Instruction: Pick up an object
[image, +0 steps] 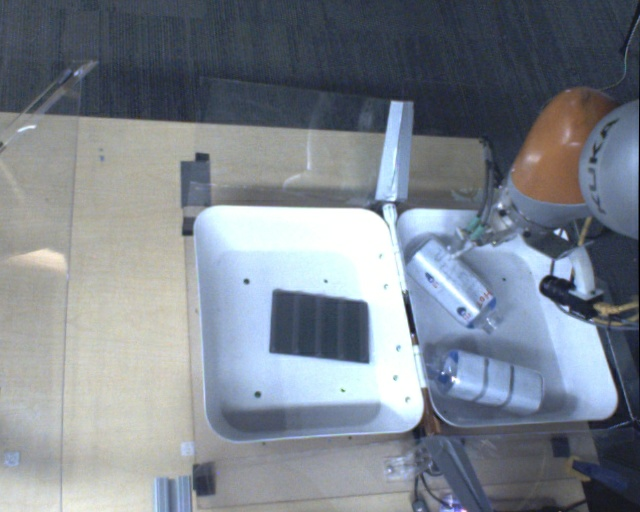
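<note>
Wooden bench, two white bins: left bin (300, 240) carries a dark pad (320, 326), right bin (560, 330) two cans. Gripper (480, 232) hovers at the upper can (452, 284), probably lining up; can't tell its fingers

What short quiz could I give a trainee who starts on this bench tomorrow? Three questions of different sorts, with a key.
1. True or false: the dark ribbed pad lies in the left bin.
2. Which bin holds the silver can?
A. left
B. right
C. neither
3. Fill in: the labelled bottle lies ____ the silver can, as the camera sees it.

Key
1. True.
2. B: the can lies on its side in the right bin.
3. Above; it lies tilted, its upper end towards the gripper.
</note>
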